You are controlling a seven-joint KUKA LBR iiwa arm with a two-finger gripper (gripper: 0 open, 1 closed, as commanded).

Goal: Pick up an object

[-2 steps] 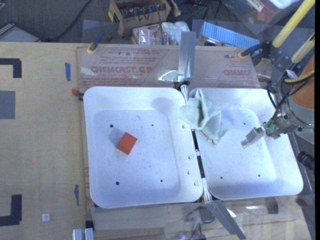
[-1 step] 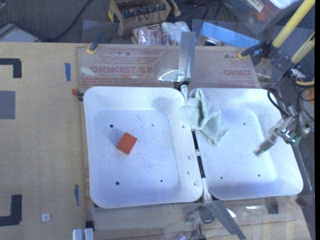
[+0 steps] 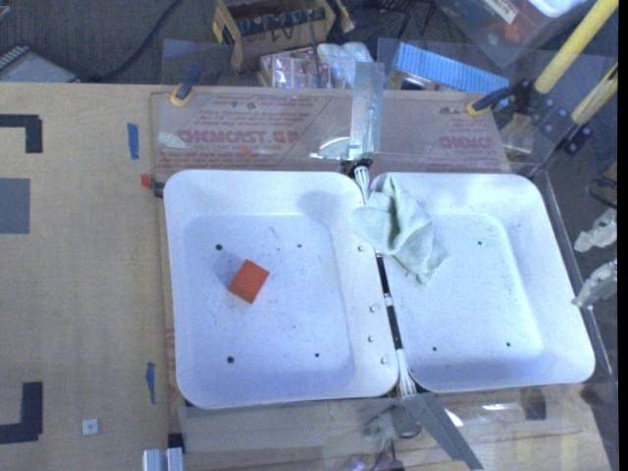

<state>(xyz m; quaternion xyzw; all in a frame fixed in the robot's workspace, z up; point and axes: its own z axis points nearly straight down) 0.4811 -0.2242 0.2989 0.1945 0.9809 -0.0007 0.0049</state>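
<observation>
Red block [image 3: 249, 281]: we've got it sitting alone in the bin farther from the side where the arm comes in, toward that bin's outer half, flat on the floor and turned at a slight angle to the walls.
Far bin [image 3: 196, 366]: white and shallow, and we can pick out a few dark specks and faint scuffs on its floor; the block touches none of its walls.
Cloth [image 3: 400, 232]: pale green and crumpled, and we see it draped over the seam where the two bins meet, at the back corner; most of it lies in the bin on the arm's side, with a fold reaching the far bin's rim.
Near bin [image 3: 549, 346]: white, on the arm's side, and we see the cloth bunched in its back inner corner, well apart from the block.
Block and cloth: we read them as clearly separate, with the far bin's inner wall between them.
Bench [image 3: 78, 292]: bare wood beyond the far bin, with black corner marks and short strips of blue tape [image 3: 132, 141].
Printed sheet [image 3: 245, 130]: we see it lying flat just behind both bins, red lettering on it, held by an orange clamp [image 3: 183, 93] at its outer corner.
</observation>
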